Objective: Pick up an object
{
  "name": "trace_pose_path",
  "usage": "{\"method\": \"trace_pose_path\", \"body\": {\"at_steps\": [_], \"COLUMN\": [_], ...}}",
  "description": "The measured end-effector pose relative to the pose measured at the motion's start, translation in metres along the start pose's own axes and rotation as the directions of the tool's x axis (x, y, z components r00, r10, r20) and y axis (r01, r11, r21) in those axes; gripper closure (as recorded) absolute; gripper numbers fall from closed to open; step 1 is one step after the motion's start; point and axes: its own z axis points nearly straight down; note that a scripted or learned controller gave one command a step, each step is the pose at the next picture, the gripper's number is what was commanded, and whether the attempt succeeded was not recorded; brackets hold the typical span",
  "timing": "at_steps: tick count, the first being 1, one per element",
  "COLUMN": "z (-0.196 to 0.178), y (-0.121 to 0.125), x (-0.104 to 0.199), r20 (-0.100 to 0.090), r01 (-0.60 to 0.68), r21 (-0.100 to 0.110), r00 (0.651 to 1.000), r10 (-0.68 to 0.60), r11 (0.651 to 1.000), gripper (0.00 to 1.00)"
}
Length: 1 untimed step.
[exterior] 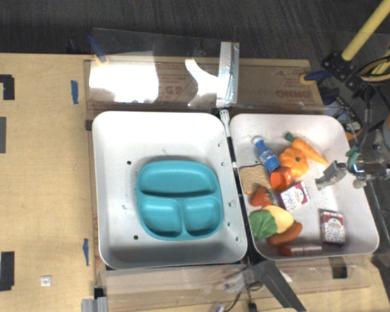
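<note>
Left of the divider: left bin (110, 174) holds a teal compartment tray (179, 197), lying flat near its middle, three wells facing up.
Divider: the shared rim (231, 168) between the two bins serves as the landmark for all that follows.
Just right of the divider: a tan flat piece (250, 177), a red piece (260, 197) and a green leafy toy (262, 224) with a yellow piece (281, 218) touching it.
Further right of the divider: blue bottle (266, 153), orange vegetable toys (296, 160), a small white-and-red carton (295, 195), a dark stick-like item (303, 249) low in the right bin (361, 207).
Candidate thing: red box (332, 227), well right of the divider, apart from the heap.
Handling, as a judgement: likely light, stiff, flat-sided; best pinched across its narrower sides from above.
Obstacles: the crowded pile beside the divider leaves little finger room; the red box stands freer, though the bin wall lies near.
Gripper (329, 174): hangs over the right bin beyond the carton, nothing seen between its fingers; how far apart they stand I cannot tell.
</note>
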Motion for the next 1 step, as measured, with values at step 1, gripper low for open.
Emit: {"method": "trace_pose_path", "body": {"at_steps": [1], "z": [0.0469], "y": [0.1114], "x": [-0.0111], "r20": [0.000], "r01": [-0.097], "r21": [0.003], "r00": [0.995], "r10": [0.097], "r11": [0.995], "gripper": [0.00]}}
